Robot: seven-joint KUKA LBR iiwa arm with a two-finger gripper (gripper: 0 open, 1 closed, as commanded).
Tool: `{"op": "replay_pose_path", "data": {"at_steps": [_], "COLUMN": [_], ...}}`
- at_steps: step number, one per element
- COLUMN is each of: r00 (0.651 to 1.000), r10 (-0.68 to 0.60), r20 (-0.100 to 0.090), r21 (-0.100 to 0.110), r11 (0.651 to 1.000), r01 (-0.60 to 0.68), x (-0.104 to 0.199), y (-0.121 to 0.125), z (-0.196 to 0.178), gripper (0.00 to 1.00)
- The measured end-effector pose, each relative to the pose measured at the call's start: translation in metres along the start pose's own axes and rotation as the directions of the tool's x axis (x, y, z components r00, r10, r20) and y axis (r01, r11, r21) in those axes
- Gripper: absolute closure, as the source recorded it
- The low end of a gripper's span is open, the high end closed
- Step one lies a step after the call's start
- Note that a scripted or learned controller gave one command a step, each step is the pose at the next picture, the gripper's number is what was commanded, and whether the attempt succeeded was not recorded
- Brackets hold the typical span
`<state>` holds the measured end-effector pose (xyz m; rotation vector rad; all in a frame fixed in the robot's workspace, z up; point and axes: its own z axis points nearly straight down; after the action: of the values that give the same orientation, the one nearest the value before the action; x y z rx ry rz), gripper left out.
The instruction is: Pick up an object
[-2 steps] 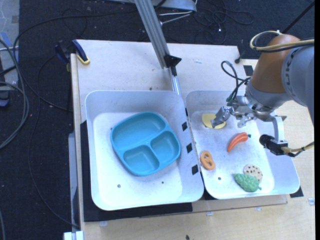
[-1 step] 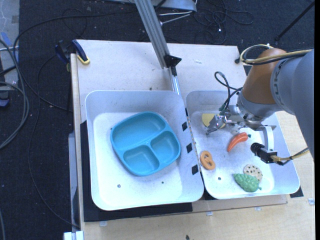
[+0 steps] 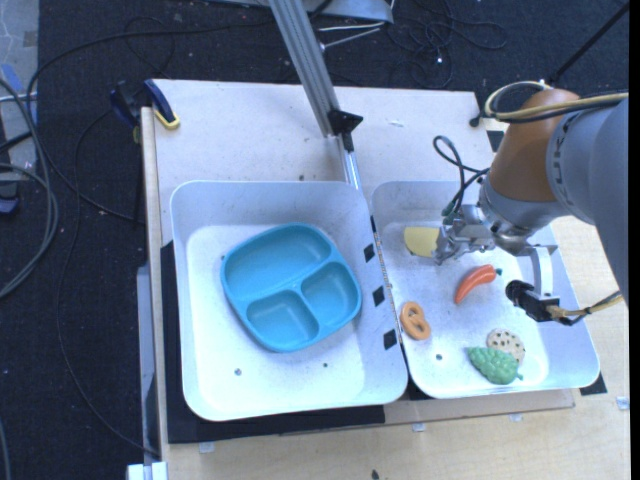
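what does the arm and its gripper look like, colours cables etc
The arm is a thick, rounded grey body with an orange band above the wrist. A thin yellow cable loops over the band, and black cables curl by the wrist. The gripper is a small metallic grey unit with dark fittings.

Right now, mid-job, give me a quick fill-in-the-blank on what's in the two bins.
1. The blue tray lies in the ____ bin.
2. The tray has ____ compartments.
3. The end effector is beside the ____ piece.
4. The pretzel lies in the ____ bin.

Missing words: left; three; yellow; right
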<state>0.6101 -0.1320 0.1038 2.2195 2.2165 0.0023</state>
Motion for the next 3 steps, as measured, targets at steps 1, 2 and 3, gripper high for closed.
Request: {"op": "replay_pose_path", "data": {"at_steps": [1, 2, 3], "r00": [1.000, 1.000, 1.000], "r10": [-0.004, -0.004, -0.003], "r20": [-0.002, -0.001, -0.001], "r21": [-0.001, -0.002, -0.002], "r11": [1.000, 1.000, 1.000], "r01": [0.004, 0.004, 0.003], "x": [0.009, 0.009, 0.004], "y": [-0.005, -0.006, -0.003], "z": [-0.053, -0.097, -0.141], "gripper": [1.00, 1.00, 1.00]}}
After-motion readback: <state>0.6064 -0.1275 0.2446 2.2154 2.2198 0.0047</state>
